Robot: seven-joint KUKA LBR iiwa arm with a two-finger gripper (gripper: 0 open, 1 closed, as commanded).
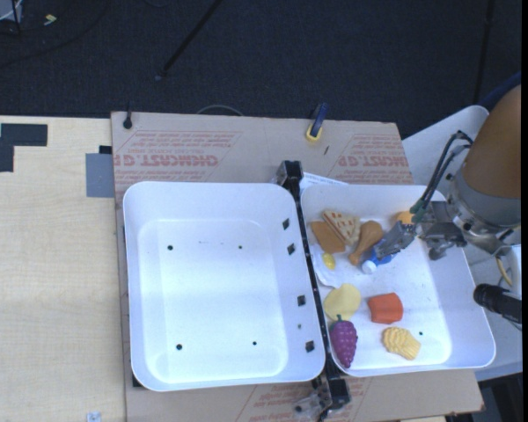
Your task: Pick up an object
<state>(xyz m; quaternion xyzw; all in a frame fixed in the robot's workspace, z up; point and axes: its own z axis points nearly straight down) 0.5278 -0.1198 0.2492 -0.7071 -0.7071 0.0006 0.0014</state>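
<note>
My gripper (399, 236) reaches in from the right and sits low over the upper middle of the right bin (462, 323). Its tip is right beside a small blue and white bottle (377, 258) and a brown drumstick (366, 239). I cannot make out whether it touches either. To the left lie a triangular sandwich piece (342, 225) and a brown bread piece (326, 236). Nearer the front are a pale yellow fruit (342, 301), a red-orange block (385, 308), purple grapes (343, 342) and a yellow corn piece (401, 342).
The left bin (141, 262) stands beside the right one, with a black divider strip (301, 271) between them. Both rest on a cardboard sheet (202, 152). A blue and yellow clamp (316, 123) holds its far edge. The arm's wrist and cables (475, 209) hang over the right bin's right rim.
</note>
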